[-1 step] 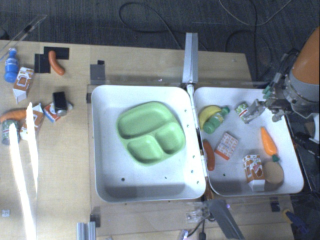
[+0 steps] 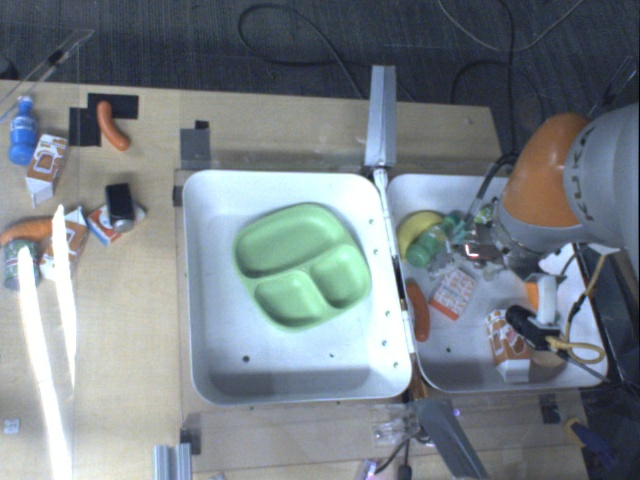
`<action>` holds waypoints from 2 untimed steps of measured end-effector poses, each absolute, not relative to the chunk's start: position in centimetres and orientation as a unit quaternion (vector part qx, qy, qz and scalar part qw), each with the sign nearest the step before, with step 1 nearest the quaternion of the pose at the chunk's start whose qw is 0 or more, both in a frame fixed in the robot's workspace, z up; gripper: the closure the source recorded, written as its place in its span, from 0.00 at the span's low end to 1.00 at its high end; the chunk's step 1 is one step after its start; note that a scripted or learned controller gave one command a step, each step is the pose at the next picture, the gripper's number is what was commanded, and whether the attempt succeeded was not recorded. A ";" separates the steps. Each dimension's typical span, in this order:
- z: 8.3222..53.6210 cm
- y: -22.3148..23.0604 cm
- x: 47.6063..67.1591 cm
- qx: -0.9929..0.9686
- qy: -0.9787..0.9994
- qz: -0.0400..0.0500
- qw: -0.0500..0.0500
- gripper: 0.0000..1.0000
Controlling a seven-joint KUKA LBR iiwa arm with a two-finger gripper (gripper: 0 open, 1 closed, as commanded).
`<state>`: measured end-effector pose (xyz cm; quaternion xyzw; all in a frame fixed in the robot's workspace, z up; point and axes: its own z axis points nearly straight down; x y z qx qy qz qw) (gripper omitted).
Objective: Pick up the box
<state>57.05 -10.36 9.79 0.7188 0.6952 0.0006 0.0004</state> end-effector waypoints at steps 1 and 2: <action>8.8 -9.5 55.2 0.767 0.642 0.005 0.005 0.00; 8.8 -9.5 55.2 0.767 0.642 0.004 0.005 0.00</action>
